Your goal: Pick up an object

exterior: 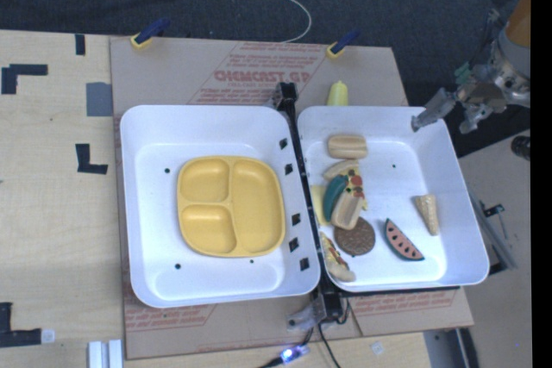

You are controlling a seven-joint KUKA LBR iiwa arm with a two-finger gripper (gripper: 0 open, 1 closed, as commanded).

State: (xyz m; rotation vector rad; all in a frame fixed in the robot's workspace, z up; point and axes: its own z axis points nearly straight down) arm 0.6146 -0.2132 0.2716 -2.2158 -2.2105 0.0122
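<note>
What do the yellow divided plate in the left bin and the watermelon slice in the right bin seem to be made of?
The yellow three-compartment plate looks like moulded plastic: one even colour, rounded ridges, a soft sheen. The red watermelon slice with a green rind looks like a flat painted toy, possibly wood or plastic; its matte, blocky colours leave this open.

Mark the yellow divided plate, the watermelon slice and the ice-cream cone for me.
yellow divided plate [231, 207]: camera view, on the central ridge between its compartments.
watermelon slice [402, 240]: camera view, on its red flesh.
ice-cream cone [428, 213]: camera view, mid-length of the cone.
</note>
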